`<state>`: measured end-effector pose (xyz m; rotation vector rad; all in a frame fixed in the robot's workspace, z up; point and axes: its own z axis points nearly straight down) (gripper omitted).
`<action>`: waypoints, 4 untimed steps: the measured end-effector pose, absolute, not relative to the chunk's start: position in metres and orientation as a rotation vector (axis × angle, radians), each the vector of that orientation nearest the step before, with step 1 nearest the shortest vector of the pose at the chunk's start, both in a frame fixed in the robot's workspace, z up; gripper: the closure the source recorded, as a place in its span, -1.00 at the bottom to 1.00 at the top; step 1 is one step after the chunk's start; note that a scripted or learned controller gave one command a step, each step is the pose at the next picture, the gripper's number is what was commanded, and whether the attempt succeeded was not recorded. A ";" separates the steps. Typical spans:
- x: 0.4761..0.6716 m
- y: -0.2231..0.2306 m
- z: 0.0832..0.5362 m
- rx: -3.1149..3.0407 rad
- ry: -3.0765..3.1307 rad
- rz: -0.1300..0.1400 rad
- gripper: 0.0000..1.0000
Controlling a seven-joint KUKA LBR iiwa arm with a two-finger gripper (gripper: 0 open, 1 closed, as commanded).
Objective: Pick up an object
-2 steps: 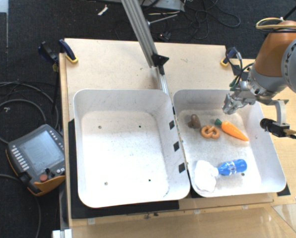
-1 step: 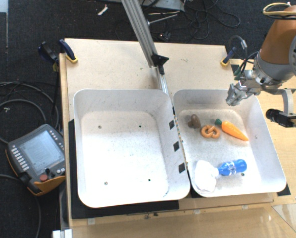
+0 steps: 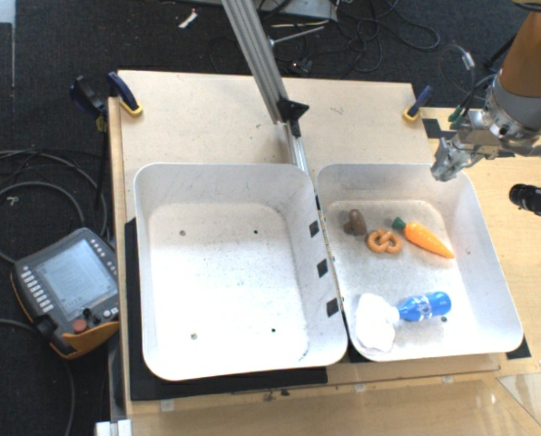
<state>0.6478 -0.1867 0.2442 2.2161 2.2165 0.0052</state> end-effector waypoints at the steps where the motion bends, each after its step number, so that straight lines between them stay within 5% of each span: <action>1: 0.649 -0.187 0.298 2.213 2.219 0.006 1.00; 4: 0.614 -0.026 0.276 2.216 2.231 -0.001 1.00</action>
